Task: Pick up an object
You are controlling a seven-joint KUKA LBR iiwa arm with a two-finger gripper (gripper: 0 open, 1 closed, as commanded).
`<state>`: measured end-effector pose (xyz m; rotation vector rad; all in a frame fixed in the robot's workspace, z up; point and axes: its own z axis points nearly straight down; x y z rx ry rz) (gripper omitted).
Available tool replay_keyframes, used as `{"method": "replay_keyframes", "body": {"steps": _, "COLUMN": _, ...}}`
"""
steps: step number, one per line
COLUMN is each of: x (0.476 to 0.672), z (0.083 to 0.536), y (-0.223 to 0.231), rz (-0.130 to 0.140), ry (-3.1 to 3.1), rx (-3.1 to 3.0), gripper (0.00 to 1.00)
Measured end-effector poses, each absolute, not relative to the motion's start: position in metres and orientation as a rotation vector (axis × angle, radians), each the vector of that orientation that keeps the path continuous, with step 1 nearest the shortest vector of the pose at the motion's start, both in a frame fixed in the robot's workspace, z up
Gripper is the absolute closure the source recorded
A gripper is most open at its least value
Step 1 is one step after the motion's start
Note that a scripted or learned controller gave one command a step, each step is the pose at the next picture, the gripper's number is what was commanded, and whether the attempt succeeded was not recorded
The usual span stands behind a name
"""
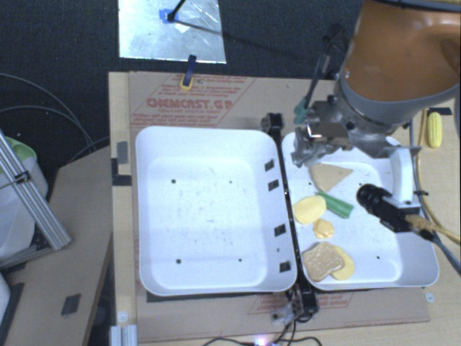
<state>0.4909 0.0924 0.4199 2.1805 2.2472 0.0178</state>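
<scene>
1. First, at the near end of the right bin (425,265), a slice of bread (321,259) lies flat. A round yellow piece (346,268) touches its right edge.
2. Just beyond the bread sits a small yellow lump (324,228). A larger yellow lump (309,209) lies right behind it, close to the bin's left wall.
3. A green stick (340,206) lies at a slant, touching the right side of the larger yellow lump.
4. Farther back, a pale tan wedge (330,176) lies flat on the bin floor, just beyond the green stick.
5. The gripper (308,152) hangs low over the far left part of the right bin, at the wedge's far left corner. I cannot tell whether it is released or clenched.
6. The left bin (151,193) sits alongside, its wall against the right bin's wall.
7. Both bins rest on a cardboard sheet (216,99) with red print. Beyond the sheet, a shiny metal plate (171,20) lies on the dark floor.
</scene>
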Motion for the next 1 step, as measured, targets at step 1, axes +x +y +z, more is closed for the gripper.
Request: {"method": "replay_keyframes", "body": {"steps": 1, "x": 0.4867, "z": 0.3799, "y": 0.0427, "rz": -0.002, "ry": 2.216, "rx": 2.225, "gripper": 1.0}}
